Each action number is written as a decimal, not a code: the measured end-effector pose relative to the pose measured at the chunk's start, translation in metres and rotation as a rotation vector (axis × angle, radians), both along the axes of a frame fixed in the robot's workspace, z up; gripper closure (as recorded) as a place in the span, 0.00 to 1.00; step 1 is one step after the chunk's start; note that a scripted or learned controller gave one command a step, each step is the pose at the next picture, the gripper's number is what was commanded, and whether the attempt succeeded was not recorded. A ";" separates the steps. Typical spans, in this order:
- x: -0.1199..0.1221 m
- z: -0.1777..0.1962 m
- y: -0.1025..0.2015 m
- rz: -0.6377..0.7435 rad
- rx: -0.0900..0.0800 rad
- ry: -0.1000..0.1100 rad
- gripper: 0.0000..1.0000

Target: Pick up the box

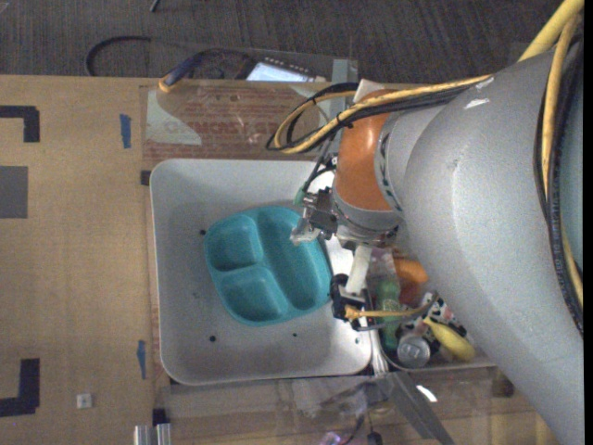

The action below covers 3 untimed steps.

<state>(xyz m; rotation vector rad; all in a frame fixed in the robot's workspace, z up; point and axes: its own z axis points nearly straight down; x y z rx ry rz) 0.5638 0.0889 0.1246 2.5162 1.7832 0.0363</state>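
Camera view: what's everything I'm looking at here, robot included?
White bin: one, white, middle of the bench.
Divided tray: one, teal, three compartments, lying in that bin toward its right.
Small items: several, orange, yellow and green among them, crowded under the arm at the bin's right edge; too hidden to name, and I cannot tell which is the box.
Tape marks: two, blue, on the brown bench left of the bin.
Cables: a bundle, yellow and black, along the arm.
Arm: one, grey with an orange band, reaching in from the right.
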 end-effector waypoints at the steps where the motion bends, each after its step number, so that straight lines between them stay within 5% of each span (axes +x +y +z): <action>1: -0.043 0.059 -0.006 -0.257 0.039 0.049 0.00; 2: -0.043 0.069 -0.005 -0.254 0.039 0.052 1.00; 3: 0.041 0.168 -0.007 -0.235 0.039 0.048 1.00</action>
